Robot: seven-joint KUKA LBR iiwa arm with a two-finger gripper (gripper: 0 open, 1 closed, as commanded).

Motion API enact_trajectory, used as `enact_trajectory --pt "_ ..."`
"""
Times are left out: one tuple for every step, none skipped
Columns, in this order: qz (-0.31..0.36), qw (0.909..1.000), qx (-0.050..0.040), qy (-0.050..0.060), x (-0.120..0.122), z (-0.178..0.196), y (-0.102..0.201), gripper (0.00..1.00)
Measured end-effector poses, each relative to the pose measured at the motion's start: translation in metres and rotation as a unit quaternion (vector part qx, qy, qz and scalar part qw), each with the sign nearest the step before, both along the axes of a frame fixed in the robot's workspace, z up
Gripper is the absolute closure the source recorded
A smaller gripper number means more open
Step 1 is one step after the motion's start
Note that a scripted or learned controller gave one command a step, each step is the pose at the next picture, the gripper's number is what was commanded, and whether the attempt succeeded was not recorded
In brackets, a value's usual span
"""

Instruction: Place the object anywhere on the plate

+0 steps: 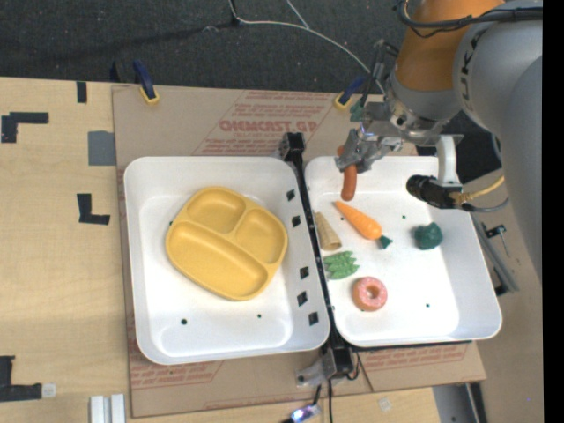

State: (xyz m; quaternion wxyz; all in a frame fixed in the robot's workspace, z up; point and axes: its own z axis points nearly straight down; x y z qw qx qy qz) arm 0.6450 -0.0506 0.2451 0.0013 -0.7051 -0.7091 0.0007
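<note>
A yellow divided plate lies in the left bin. My gripper hangs over the back left corner of the right bin. Its fingers are shut on the top end of a small red-orange sausage, which hangs upright below them. The sausage is right of the divider between the bins, well apart from the plate.
In the right bin lie an orange carrot, a beige cone-shaped piece, a green leafy piece, a pink donut and a teal lump. Black clips line the divider.
</note>
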Motion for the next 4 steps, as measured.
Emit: enact_trajectory --pt "0.000 1.0000 0.0000 0.000 -0.005 0.002 0.053 1.00" --pt "0.001 1.0000 -0.0003 -0.001 0.008 -0.003 0.111 1.00" --pt "0.000 1.0000 -0.0004 -0.001 0.005 -0.005 0.159 1.00" --pt "0.000 1.0000 -0.0006 0.001 0.001 -0.026 0.216 1.00"
